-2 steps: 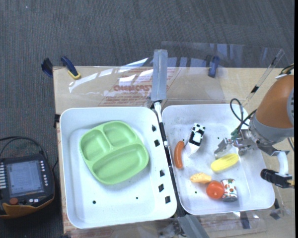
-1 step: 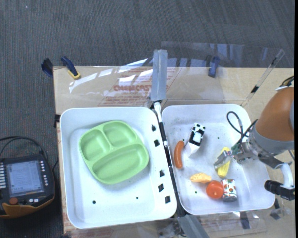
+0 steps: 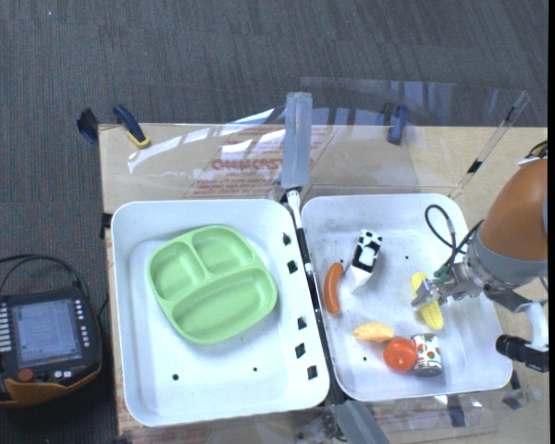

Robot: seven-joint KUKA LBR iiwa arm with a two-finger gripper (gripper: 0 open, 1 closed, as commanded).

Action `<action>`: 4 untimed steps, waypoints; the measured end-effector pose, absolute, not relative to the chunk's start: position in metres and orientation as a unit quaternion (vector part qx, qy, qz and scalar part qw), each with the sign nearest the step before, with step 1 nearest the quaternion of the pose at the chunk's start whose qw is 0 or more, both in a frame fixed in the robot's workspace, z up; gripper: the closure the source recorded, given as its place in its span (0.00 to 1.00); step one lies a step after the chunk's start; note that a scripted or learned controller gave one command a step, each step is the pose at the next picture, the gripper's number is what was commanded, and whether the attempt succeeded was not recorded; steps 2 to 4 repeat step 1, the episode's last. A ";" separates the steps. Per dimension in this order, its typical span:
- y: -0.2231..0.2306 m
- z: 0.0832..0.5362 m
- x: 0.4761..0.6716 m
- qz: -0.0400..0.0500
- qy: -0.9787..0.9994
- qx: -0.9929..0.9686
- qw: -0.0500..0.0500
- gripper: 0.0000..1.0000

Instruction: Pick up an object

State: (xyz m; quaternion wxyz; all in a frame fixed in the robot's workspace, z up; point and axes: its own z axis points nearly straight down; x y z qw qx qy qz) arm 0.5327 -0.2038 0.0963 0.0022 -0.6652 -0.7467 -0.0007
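In the right bin lie several small things: an orange-red sausage, a black-and-white cow toy, an orange wedge, a red tomato, a small printed can and a yellow corn cob. My gripper reaches in from the right and sits low, right at the corn cob, its metal fingers touching or straddling the cob's middle. The orange-banded arm rises behind it at the right edge.
The left bin holds a green divided plate. A grey divider post stands between the bins at the back. A teach pendant lies off the bench at far left. Blue clamps grip the bench's rear edge.
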 end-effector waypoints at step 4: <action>-0.186 0.201 0.534 0.000 -0.786 -0.618 0.001 1.00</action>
